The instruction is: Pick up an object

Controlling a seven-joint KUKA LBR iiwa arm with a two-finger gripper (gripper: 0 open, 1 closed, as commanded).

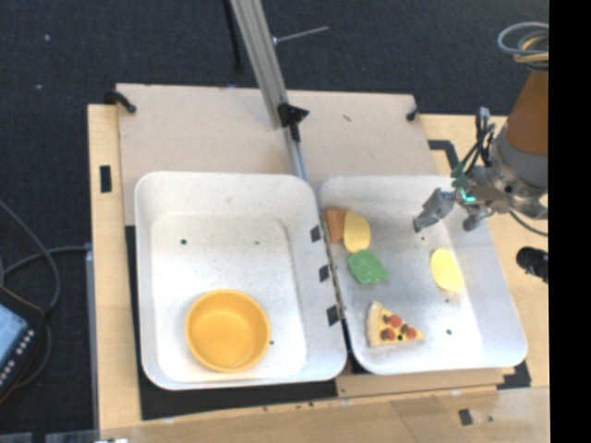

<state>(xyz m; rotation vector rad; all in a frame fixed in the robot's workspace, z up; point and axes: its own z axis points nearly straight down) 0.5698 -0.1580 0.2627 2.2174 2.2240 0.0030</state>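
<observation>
End effector: the end effector [452,209] hangs over the right bin [489,340], its fingers apart with nothing between them.
Nearest thing: yellow oval piece [447,269] lies just below it, long axis running up-down.
Others: pizza slice [391,326], green piece [367,268], yellow-orange piece [353,231] lie leftward.
Left bin [157,210]: holds yellow bowl [227,329].
Writing: none legible.
</observation>
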